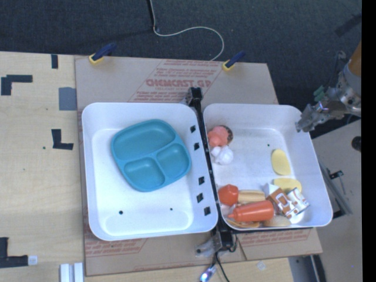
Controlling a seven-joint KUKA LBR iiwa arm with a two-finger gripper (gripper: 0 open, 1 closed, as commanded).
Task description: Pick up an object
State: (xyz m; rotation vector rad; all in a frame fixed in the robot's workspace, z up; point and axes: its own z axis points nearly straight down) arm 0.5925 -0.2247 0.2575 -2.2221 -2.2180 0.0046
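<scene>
While the gripper (308, 121) hangs at the right bin's (252, 111) upper-right rim, its jaw state indiscernible, the nearest object, a yellow oval piece (281, 161), lies down-left of it, long axis running near to far

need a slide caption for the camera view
Gripper poised at the right bin's edge above toy food; blue divided plate sits in the left bin.

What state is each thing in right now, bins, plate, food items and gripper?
Left bin: holds the plate.
Blue plate: flat, right side up, compartments bare.
Right bin: holds the toy food.
Pink and white pieces: touching, beside the divider.
Yellow slice: lying alone.
Food pile: heaped in the near corner.
Gripper: over the right bin's far right corner, carrying nothing.
</scene>
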